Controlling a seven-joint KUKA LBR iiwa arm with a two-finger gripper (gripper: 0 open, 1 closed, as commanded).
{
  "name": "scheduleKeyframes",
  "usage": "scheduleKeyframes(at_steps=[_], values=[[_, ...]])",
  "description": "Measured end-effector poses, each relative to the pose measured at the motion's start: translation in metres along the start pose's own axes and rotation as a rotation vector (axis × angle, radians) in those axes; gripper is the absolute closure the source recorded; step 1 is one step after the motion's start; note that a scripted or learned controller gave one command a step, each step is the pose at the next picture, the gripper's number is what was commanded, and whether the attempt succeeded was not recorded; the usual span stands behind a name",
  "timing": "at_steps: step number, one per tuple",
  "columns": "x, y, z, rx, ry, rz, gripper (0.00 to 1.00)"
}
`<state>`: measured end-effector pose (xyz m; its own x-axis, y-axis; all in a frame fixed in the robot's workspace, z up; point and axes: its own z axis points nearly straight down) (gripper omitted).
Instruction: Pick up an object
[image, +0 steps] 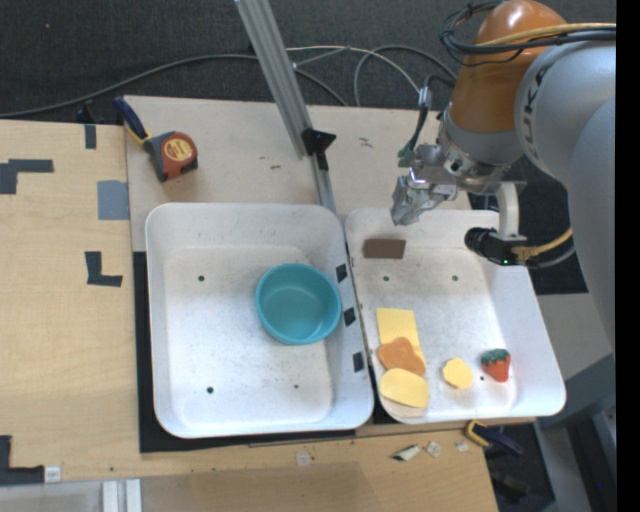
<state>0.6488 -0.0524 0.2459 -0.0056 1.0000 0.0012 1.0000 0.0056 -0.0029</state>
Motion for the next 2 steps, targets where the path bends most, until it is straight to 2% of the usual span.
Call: scheduleKeyframes(at_steps=[1,2], values=[[0.055,0.009,0.013,0.000,0.000,-0.001,1.00],[0.109,0.005,0.025,0.001,0.000,-0.001,1.00]])
